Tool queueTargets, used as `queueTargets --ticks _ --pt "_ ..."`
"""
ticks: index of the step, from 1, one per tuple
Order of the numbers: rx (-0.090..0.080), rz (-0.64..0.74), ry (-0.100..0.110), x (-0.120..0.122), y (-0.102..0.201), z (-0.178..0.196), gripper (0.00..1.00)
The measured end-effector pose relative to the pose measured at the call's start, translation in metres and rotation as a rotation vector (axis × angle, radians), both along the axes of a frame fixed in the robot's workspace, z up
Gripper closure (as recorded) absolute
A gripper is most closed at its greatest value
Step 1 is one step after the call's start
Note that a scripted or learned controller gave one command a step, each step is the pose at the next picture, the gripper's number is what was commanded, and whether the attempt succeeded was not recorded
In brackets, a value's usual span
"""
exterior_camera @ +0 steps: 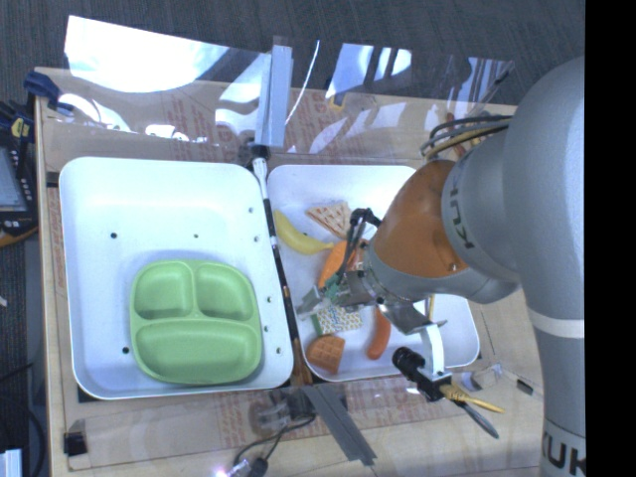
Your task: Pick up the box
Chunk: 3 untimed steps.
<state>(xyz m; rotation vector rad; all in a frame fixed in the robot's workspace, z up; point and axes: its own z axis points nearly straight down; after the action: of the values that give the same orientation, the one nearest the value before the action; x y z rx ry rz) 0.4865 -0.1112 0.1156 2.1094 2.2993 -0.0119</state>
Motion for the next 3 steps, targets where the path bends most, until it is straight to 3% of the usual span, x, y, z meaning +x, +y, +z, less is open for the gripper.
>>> queueTargets --ticks 1,2,3 --pt "-0.001 0.006 0.001 0.001 0.001 0.009 1.00" --pt "-0.001 0.008 0.001 0.001 0.001 0.009 0.00" --pt "0.007 0.052 0.001 0.007 -0.005 -0.019 0.00"
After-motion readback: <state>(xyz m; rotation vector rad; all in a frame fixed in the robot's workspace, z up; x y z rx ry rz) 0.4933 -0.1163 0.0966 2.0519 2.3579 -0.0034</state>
